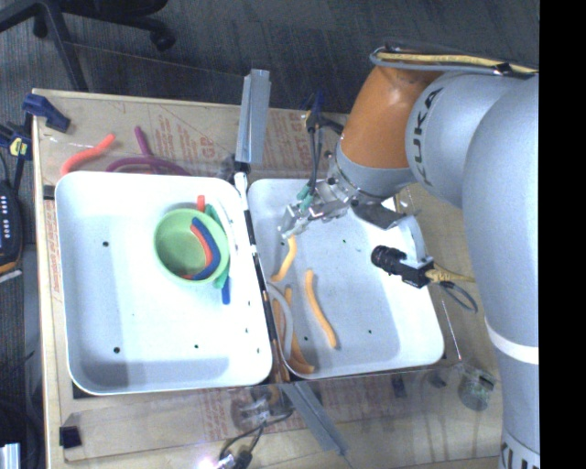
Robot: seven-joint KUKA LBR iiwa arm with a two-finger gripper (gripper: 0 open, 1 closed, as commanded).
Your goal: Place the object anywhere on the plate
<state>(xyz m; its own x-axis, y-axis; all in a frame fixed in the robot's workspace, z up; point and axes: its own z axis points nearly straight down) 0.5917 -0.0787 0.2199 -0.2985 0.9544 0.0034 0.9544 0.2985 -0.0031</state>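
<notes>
Overhead, the tool (295,227) (grip unclear) hovers above an orange strip (286,261), right bin (403,343).

- Table (183,124): pale wood/board top w/ faint red printed lettering, seen from above at a slant.
- Floor (302,41): dark grey carpet beyond the table's far edge.
- Office chair base (110,20): black legs w/ castors, top left on the carpet.
- Blue clamp (44,110) at the table's far-left corner.
- Metal bar (252,114) upright at the table's far edge, centre.
- Light: even, soft shadows.
</notes>
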